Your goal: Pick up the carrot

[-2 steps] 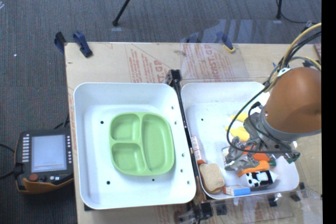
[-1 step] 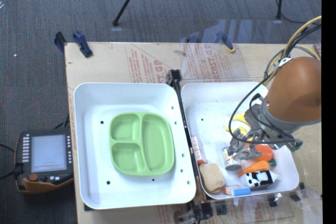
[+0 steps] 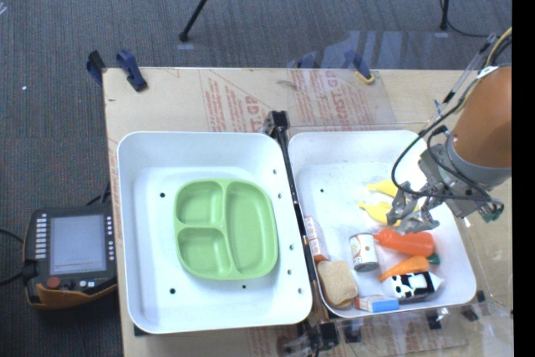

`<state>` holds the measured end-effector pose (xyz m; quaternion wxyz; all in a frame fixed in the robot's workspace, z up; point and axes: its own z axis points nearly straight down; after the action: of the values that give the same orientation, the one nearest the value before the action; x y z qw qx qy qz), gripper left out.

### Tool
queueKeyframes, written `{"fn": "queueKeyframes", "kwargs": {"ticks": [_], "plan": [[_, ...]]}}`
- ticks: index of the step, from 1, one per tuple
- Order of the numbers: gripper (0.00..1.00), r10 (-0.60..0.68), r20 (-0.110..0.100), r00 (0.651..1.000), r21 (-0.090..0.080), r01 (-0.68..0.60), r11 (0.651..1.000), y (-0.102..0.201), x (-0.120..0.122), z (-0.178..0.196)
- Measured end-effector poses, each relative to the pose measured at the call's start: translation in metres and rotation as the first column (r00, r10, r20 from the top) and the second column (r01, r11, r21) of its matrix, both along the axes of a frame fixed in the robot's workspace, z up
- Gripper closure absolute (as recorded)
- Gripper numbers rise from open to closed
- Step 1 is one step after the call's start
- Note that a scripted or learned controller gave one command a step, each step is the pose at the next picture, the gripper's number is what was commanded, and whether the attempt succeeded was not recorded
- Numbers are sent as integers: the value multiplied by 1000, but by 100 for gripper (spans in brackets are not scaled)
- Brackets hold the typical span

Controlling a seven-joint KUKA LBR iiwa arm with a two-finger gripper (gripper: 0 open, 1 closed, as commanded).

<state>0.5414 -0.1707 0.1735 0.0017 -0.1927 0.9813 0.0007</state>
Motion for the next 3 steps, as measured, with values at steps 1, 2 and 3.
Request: {"fn": "queueKeyframes", "kwargs": {"ticks": [1, 2, 3], "plan": [[0, -1, -1, 1000, 1, 1, 1000, 0, 0, 0], [0, 296, 16, 955, -2, -296, 955, -22, -18, -64], [0, 400, 34, 916, -30, -399, 917, -8, -32, -69]]}}
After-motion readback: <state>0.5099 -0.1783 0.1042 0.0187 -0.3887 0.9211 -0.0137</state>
